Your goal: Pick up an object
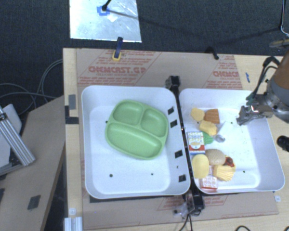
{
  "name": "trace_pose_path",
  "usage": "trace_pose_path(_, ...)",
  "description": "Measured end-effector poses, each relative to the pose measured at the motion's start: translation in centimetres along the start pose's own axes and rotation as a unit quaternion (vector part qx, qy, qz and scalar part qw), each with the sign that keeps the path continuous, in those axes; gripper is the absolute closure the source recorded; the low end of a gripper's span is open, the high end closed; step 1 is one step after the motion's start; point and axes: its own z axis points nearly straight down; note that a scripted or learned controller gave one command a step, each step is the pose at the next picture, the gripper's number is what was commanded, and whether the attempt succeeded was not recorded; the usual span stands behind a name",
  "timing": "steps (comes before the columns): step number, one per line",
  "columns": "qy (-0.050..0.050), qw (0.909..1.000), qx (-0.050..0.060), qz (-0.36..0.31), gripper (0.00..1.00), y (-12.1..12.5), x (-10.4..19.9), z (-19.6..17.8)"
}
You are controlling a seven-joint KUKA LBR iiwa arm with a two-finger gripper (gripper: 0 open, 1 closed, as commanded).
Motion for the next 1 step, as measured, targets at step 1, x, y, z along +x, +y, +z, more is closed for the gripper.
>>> trace_pose_path(1,0.001,1.0000,-0.001,-0.003,1.00,3.14,5.10,-0.89)
